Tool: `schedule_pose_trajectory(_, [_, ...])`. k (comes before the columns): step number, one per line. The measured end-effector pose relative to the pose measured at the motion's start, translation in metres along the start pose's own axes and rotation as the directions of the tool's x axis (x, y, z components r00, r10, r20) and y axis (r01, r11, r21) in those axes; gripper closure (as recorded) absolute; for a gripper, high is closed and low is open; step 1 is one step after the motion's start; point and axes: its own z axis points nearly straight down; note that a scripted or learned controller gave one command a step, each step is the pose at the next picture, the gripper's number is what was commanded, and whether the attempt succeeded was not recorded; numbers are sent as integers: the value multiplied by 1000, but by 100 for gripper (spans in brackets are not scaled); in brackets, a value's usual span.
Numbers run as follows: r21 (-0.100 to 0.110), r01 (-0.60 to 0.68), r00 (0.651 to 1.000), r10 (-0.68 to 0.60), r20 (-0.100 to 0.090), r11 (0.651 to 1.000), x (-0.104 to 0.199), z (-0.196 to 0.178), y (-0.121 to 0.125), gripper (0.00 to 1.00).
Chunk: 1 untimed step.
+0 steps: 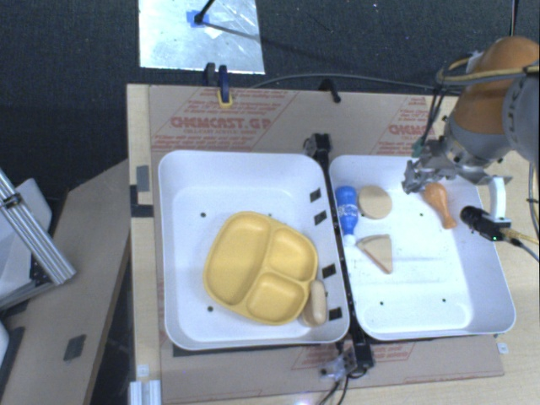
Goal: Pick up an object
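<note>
The step in hand looks like the approach: the arm (494, 99) reaches in from the right and bends down over the far part of the right bin (439, 315), its tool (419, 175) low above the floor there. Nothing visibly sits in the tool; its opening I cannot tell. Candidates lie close: the orange drumstick (440, 202) just right of the tool, the round bun (375, 202) just left, the wedge (377, 251) nearer the camera, the blue bottle (347, 209) further left. Next it would need to centre on one and descend.
</note>
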Motion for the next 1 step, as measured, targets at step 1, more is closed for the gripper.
schedule_pose_trajectory(1, [-2, 2, 1000, -2, 0, 1000, 8, -61, 2, 100])
